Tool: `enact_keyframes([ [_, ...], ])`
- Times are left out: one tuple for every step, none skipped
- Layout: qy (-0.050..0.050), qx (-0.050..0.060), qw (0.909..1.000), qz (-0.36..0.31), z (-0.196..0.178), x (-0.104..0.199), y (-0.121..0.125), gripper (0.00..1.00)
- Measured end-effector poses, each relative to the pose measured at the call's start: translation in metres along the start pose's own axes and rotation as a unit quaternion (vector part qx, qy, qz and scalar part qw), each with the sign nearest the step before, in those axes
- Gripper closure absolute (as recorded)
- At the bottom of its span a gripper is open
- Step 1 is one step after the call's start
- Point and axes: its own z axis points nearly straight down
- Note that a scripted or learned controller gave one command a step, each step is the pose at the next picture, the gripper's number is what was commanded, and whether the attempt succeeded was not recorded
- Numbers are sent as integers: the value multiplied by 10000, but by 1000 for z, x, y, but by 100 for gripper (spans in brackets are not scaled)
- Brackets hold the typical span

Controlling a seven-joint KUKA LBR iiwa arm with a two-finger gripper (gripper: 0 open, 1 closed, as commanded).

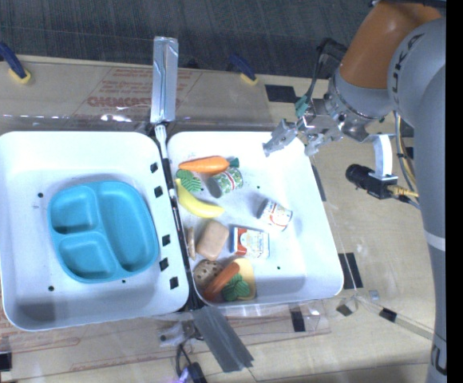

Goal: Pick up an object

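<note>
My gripper (pixel 282 140) hangs over the back right edge of the right bin (pixel 315 238), above the bin floor and apart from the objects. Nothing shows between its fingers. In the right bin lie a carrot (pixel 204 164), a green-labelled can (pixel 226 181), a banana (pixel 197 203), a small red and white can (pixel 275 213), a bread roll (pixel 211 239), a red and white carton (pixel 250 242), and at the front a cookie (pixel 205 271) and another carrot with greens (pixel 228 280).
The left bin (pixel 16 214) holds a blue divided tray (pixel 102 230). A metal post (pixel 164 78) stands at the back between the bins. The grey arm with its orange band (pixel 383 42) fills the upper right. Clamps and brackets line the bench's front edge.
</note>
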Motion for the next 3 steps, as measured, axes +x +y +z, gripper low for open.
enact_keyframes([
  [2,5,10000,-33,-10,1,1,100],
  [7,37,9425,3343,105,-15,32,100],
  [10,21,8425,5387,162,-3,30,100],
])
